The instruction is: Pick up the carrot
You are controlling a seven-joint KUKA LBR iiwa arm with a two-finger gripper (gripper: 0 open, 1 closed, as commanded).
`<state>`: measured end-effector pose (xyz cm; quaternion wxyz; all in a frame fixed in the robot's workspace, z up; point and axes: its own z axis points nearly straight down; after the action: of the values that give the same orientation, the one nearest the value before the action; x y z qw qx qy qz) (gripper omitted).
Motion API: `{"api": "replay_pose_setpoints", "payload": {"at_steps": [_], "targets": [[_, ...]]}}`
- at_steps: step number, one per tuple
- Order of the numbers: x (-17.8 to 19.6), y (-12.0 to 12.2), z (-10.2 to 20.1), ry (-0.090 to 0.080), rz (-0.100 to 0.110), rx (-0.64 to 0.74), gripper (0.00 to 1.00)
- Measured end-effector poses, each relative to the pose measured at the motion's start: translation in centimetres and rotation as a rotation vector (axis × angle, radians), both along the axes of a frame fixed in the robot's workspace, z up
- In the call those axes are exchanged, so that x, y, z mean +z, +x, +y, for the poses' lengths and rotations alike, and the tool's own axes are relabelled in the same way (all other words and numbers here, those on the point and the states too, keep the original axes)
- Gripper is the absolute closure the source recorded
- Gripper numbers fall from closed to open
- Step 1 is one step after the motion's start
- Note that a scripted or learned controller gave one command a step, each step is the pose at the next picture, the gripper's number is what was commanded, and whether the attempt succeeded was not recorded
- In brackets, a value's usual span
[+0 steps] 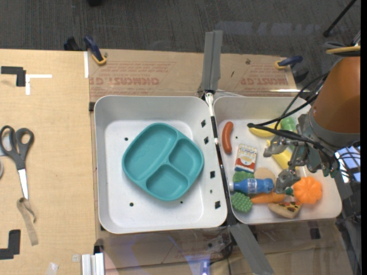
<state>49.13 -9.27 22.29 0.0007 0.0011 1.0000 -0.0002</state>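
Now the camera view shows the carrot (268, 199) lying flat near the right bin's (330, 213) front edge, between a blue bottle (253, 185) and an orange ball (308, 190). The gripper (285, 179) hovers just above it, and its state cannot be told. A clean pick probably needs a straight descent, avoiding both neighbours. Cardboard (143, 79) behind the bins carries mirrored lettering, too faint to read surely.

Glossy white plastic bins (103, 171), a smooth matt teal plastic tray (163, 161), a pale wood-grain desk (46, 153), rough brown cardboard (149, 76) behind, and metal-bladed scissors (19, 153) gleaming dully.
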Motion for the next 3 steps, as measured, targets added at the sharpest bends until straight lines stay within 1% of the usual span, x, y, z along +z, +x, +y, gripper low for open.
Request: {"api": "replay_pose_setpoints", "payload": {"at_steps": [1, 2, 3], "targets": [[-13.1, -0.6, -3.0, 0.001, -0.001, 0.176, 0.0], [-12.0, -0.3, -3.1, -0.003, -0.007, 0.177, 1.0], [-12.0, -0.3, -3.1, -0.003, -0.007, 0.176, 0.0]]}}
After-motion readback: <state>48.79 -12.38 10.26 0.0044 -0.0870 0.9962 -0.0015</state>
